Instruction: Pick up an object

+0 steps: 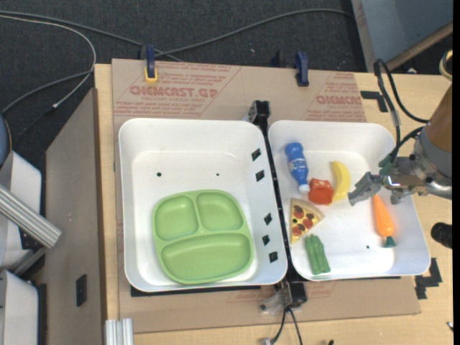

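Approach step: gripper (379, 187) hovers over carrot (384, 218), jaws spread wide, holding nothing. Next move, I judge: descend, centre, close.

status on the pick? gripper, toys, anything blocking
Gripper open above right bin, nothing held. Carrot lies just below it; banana to its left. Nothing blocking the carrot.

Two bins (136, 192) — one plate (205, 234), six toys (321, 191).

Toys (320, 191) — right bin (338, 129) — gripper (379, 190) above.
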Robot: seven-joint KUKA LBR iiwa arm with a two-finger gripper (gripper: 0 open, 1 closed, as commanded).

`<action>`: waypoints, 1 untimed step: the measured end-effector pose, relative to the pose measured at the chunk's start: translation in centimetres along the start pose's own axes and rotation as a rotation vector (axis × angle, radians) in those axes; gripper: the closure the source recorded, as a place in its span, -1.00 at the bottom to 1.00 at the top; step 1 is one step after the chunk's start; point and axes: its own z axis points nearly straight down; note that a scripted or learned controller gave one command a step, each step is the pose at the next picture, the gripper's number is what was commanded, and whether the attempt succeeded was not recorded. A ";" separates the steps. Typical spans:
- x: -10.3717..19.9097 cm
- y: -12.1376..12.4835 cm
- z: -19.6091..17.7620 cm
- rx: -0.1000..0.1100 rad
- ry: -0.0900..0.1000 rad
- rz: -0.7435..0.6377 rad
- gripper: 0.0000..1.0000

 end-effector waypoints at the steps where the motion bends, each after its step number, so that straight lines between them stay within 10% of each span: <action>1: 0.0 0.0 4.2 0.005 0.001 0.001 -1.00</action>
